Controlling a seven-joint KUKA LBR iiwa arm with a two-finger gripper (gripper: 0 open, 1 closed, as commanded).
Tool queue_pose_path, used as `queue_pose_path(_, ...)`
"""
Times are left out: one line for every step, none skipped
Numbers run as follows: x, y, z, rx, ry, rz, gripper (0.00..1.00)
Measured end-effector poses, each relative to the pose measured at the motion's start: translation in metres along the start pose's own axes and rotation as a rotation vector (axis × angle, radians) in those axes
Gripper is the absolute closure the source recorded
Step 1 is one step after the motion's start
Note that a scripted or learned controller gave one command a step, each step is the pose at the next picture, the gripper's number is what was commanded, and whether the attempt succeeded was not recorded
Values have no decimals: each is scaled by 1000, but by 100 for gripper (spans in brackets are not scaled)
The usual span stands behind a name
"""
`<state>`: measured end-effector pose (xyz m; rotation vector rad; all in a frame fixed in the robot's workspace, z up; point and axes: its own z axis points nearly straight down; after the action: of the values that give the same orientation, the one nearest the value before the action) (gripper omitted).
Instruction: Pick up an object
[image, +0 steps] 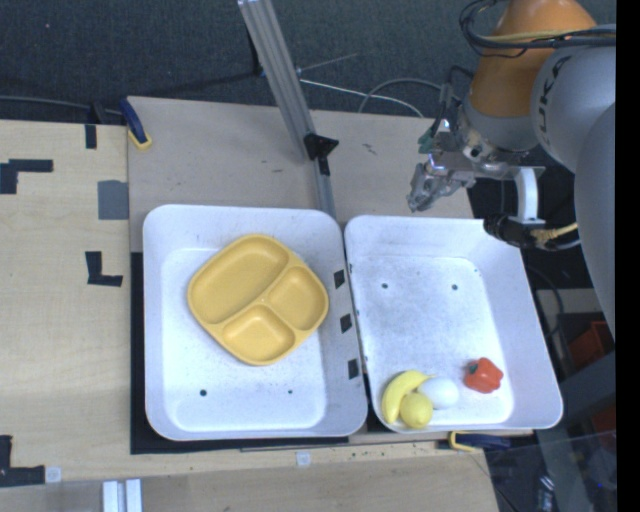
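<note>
In the right bin (440, 250), near its front edge, lie a yellow banana (398, 392), a yellow lemon (417, 411), a white egg-like ball (439, 391) and a red pepper (483, 375). The first three touch one another in the front left corner; the pepper sits a little apart to the right. My gripper (424, 194) hangs above the back edge of the right bin, far from these objects, pointing down and left. Nothing shows between its fingers.
A yellow three-compartment plate (257, 298) lies in the left bin (165, 330). A slanted metal pole (290, 90) rises behind the bins, ending at a black clamp (319, 147). Cables run across the bench behind the right bin.
</note>
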<state>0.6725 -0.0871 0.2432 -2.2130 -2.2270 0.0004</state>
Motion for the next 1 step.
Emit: queue_pose_path(56,-3,13,1,0,0,100)
